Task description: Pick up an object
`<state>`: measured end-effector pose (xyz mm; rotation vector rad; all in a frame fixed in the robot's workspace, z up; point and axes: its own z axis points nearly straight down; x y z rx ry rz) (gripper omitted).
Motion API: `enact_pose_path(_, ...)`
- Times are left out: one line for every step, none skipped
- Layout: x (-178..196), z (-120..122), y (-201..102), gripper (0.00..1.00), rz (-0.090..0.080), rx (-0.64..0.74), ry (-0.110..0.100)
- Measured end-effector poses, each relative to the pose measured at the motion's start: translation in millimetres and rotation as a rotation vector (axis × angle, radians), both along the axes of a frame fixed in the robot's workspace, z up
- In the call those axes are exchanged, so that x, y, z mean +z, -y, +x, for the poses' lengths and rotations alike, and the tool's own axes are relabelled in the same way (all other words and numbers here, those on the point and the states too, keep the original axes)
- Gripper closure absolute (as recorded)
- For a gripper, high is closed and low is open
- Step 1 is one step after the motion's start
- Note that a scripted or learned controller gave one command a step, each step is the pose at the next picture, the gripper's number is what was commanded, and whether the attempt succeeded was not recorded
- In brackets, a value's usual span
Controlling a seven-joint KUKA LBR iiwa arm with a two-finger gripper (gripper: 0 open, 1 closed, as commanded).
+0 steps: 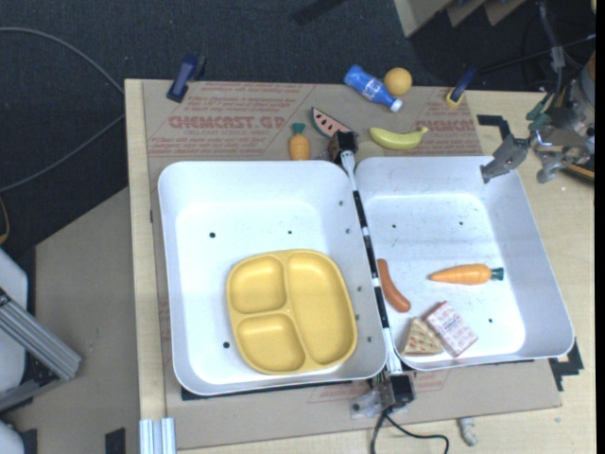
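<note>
The floor is dark carpet, and on it stands my desk (142,253), a light wooden board with two white bins side by side.

My tool (529,149) is up at the far right corner of the right bin (444,206), just over its rim. I see a grey finger (499,161) sticking out to the left, and nothing hangs from it. I cannot tell if the tool is apart or together from here.

So I think the job has not really begun. Nothing is picked up yet.

The closest things to grab lie in the right bin, toward the near side. There is a toy carrot (463,274), a toy sausage (392,286) next to the middle wall, and a toy sandwich (438,330) in the near part. All of them are well apart from the tool.

The left bin (198,206) has a yellow divided plate (289,309).

Behind the bins, on the desk, lie a toy banana (397,137), a small blue bottle (370,87), an orange ball (399,80), a watermelon slice (326,121) and a tiny pineapple (300,145).

I still need to go down, close on one thing, and lift it.
</note>
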<state>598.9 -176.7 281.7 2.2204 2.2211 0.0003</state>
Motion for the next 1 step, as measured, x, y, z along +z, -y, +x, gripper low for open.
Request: enact_pose_path(-163.9,-53.8,-25.2,0.0,0.001,-0.001,-0.002)
